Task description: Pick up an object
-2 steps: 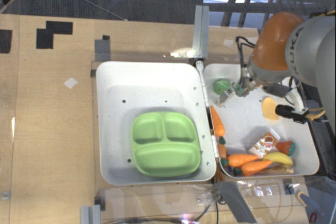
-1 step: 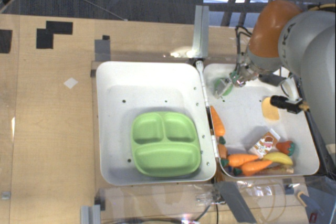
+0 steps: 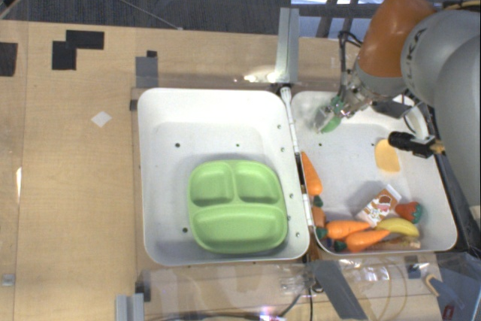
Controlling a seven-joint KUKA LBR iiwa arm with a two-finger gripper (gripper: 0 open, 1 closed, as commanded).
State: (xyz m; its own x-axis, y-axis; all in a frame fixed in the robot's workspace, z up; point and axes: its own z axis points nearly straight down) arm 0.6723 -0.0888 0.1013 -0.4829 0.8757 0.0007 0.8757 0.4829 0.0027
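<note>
Wooden bench [image 3: 68, 184], two white bins; my claw [image 3: 331, 116] hangs over the right bin's [image 3: 353, 154] bare corner, grip state unclear; I should aim squarely for the carrots [image 3: 353, 231].

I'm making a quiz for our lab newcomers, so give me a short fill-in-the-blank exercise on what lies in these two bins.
1. The green divided plate lies in the ____ bin as the camera sees it.
2. The gripper is over the right bin's ____ corner.
3. The banana in the right bin is coloured ____.
4. The plate has ____ compartments.

Missing words: left; far left; yellow; three
</note>
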